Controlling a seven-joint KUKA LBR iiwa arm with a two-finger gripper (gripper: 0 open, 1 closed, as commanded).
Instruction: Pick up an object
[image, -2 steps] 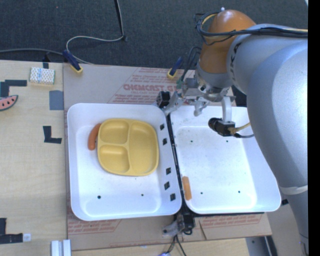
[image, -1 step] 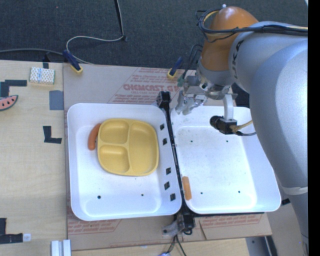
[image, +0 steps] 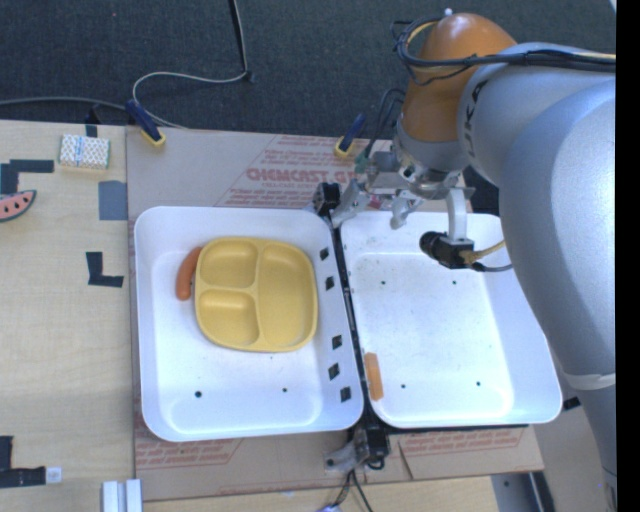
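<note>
Over the far edge of the right bin (image: 520, 400) hangs the gripper (image: 385, 205), near the divide between bins; can't tell its state, blocked by wrist hardware. Arm (image: 540, 110) grey with orange band, coming from right. Left bin (image: 160, 400) holds yellow divided plate (image: 256, 293), lying flat, centre-far. Orange sausage (image: 185, 274) just left of plate, touching its rim. Second small orange piece (image: 373, 375) in right bin, against its left wall, near side, well apart from gripper. Nothing seen held. Cardboard (image: 200, 170) under bins.
</note>
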